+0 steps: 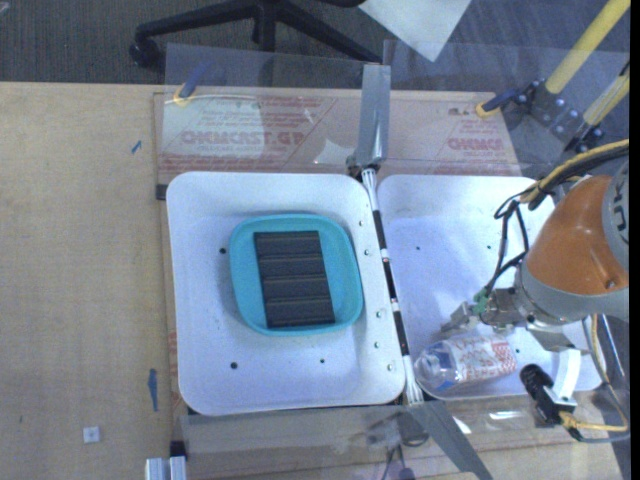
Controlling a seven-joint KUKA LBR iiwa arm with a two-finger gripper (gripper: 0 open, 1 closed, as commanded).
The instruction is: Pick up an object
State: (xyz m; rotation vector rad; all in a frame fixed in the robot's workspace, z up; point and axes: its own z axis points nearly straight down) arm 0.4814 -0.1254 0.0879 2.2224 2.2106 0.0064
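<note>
On tan bench (pixel 80 268), two white bins (pixel 200 368); beyond, dark carpet (pixel 60 18).

Open white floor across the upper half of the right-hand shallow white bin (pixel 440 218), with the near corner blocked by a crumpled clear plastic bottle (pixel 468 360) lying on its side. Left-hand white bin (pixel 200 368) largely taken up at centre by a turquoise square plate (pixel 243 268) bearing a dark ridged slab (pixel 293 278), leaving a bare margin around it.
</note>
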